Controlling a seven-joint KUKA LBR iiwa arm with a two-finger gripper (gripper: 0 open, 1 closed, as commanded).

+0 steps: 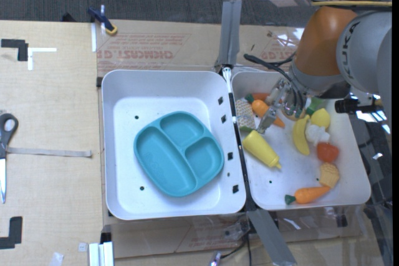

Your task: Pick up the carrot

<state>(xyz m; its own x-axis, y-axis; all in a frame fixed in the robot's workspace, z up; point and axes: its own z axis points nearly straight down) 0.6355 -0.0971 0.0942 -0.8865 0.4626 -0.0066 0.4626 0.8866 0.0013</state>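
The right bin [358,152] is taken as the landmark. The carrot [309,194] is found at its near edge, lying roughly flat with its green end toward the bin's left, just beside a tan-and-yellow piece [329,175]. The tool [272,114] is seen well apart from the carrot, in the bin's far left part, lowered among the toy food there; whether it is spread or pressed together cannot be told (it is blurred and crowded by other items). An orange item [259,107] lies just beside the tool, though no contact can be confirmed. A yellow bottle [261,149] is laid slantwise near the bin's left wall. A banana [301,136] sits near the bin's middle, with a lemon [320,117] beyond it and a red piece [327,151] to its right. Left of the bin, touching it, stands the second bin [112,152], in which a blue tray [179,153] with three compartments is held. Scissors [5,146] are seen far left on the worktop [50,109].
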